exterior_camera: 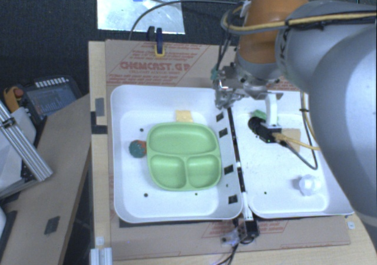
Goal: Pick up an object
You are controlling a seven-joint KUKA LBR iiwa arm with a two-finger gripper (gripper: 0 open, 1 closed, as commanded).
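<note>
Over the far end of the divider (234, 158), the gripper (224, 100) is poised; its grip cannot be told, and no object is judged lifted yet.

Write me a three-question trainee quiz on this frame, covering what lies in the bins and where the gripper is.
1. True or false: the green divided plate lies in the left bin.
2. Where is the gripper? A) over the plate's centre; B) by the divide between the two bins, toward the back; C) off the bench at the near left corner.
3. Besides the plate, how many loose things lie in the left bin?

Key: 1 true. 2 B. 3 two: a yellow piece behind the plate and a dark teal round thing at its left.
</note>
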